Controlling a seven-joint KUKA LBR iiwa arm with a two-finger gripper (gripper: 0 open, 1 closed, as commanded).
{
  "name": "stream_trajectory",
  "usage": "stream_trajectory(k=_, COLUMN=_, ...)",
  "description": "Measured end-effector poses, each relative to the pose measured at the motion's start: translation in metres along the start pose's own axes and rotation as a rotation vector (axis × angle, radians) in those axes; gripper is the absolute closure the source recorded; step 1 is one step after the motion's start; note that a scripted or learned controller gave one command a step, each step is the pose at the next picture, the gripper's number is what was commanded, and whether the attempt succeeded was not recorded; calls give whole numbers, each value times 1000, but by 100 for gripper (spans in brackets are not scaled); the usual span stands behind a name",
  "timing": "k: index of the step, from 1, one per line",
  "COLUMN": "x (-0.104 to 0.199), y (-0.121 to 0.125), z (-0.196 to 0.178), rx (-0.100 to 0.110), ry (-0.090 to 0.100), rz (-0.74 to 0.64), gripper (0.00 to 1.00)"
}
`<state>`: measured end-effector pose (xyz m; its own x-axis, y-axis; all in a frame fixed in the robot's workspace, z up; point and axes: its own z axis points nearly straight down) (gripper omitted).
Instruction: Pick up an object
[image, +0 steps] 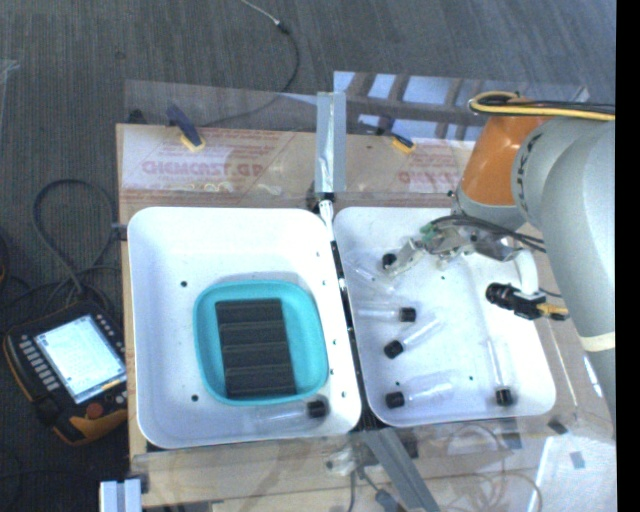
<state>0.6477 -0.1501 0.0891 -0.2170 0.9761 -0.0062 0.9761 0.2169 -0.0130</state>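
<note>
Two shallow white bins sit side by side on the bench. One, the left bin (160, 250), holds a teal tray (262, 340); the right bin (545, 385) holds several clear vials with black caps, lying flat and well apart. The gripper (408, 256) is low in the far part of the right bin, just beside one vial (392, 262) — I cannot tell its state. These vials look light, stiff and slippery, so they may roll; I think the middle of the tube is the best place to hold. A vial near the centre (410, 337) has free room around it — those by the near wall (500, 375) leave less space.
</note>
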Motion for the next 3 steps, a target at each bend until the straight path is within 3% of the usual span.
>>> stream_trajectory(k=1, x=38, y=-31, z=-1, rx=-24, ry=-3, rz=-2, gripper=0)
stream_trajectory(k=2, x=37, y=-30, z=-8, rx=-24, ry=-1, rz=-1, gripper=100)
stream_trajectory(k=3, x=37, y=-30, z=-8, rx=-24, ry=-1, rz=-1, gripper=0)
